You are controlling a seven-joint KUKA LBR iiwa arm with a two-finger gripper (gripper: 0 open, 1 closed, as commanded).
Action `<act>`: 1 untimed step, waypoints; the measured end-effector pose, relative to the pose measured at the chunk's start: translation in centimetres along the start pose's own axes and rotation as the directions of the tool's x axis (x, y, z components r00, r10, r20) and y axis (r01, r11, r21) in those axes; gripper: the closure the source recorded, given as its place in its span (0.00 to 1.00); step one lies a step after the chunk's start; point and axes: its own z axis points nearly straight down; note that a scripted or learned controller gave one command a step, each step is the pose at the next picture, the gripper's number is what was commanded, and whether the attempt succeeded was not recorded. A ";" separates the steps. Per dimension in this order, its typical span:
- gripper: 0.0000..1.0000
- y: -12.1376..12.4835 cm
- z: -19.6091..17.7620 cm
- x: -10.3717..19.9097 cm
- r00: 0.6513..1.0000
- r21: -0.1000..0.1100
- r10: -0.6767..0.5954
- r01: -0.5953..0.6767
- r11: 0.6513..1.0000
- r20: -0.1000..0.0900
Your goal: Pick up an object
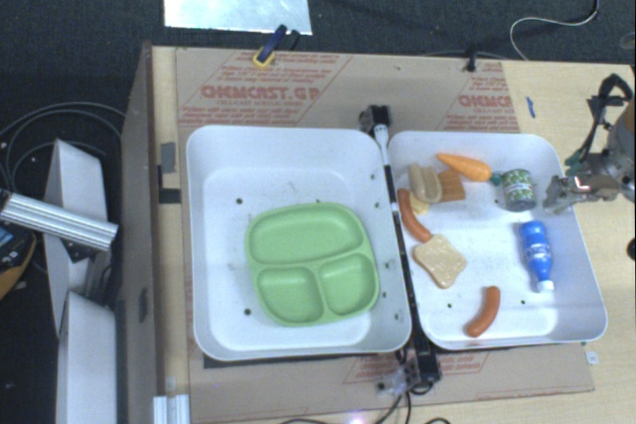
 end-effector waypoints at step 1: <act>0.00 0.0 0.0 0.0 1.000 0.001 0.000 0.000 1.000 0.000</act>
